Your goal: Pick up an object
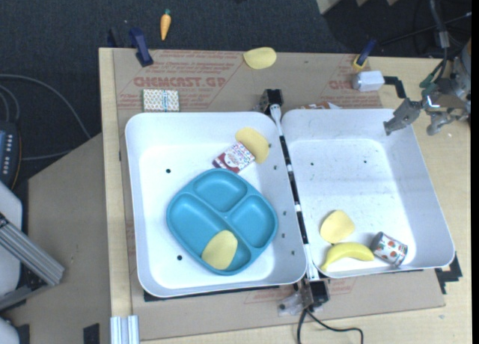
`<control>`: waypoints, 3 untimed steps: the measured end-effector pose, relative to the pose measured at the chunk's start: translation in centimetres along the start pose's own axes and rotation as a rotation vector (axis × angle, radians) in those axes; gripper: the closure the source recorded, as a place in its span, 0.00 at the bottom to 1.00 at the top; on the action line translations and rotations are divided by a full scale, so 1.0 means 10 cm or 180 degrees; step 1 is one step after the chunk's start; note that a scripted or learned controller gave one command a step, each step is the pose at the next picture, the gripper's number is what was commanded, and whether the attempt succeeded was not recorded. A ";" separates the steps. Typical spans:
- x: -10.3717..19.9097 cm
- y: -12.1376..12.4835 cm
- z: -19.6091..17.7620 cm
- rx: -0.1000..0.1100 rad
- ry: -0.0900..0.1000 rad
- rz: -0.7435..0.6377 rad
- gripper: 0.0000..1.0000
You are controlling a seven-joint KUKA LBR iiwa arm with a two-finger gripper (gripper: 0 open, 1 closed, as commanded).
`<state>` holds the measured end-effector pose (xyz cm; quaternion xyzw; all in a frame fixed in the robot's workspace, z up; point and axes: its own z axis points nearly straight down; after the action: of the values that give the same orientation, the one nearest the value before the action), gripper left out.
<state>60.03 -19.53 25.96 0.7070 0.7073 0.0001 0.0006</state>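
My gripper [417, 120] hangs over the far right corner of the right bin [419, 163]. It is open, its fingers spread with nothing between them. At that bin's near edge lie a yellow chip-like piece [337, 225], a banana [348, 253] and a small red-and-white can [389, 248], all well away from the gripper. The left bin [142, 185] holds a blue divided plate [224, 212] with a yellow piece [220, 250] in its near compartment. Behind the plate are a yellow lemon-like item [253, 142] and a red-and-white packet [234, 158].
On the bench behind the bins lie a yellow oval [260, 57], a patterned packet [161, 99], a white block [369, 79] and two blue clips [139, 45]. A small carrot [165, 25] is on the dark floor beyond.
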 end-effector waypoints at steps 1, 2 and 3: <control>-0.06 -0.65 0.64 0.0007 0.0002 0.0002 0.00; 0.83 -1.00 0.31 0.0008 0.0007 -0.0004 0.00; 0.93 -1.22 1.41 0.0008 0.0004 0.0003 0.00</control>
<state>47.86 -10.21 11.85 0.7072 0.7070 -0.0004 -0.0008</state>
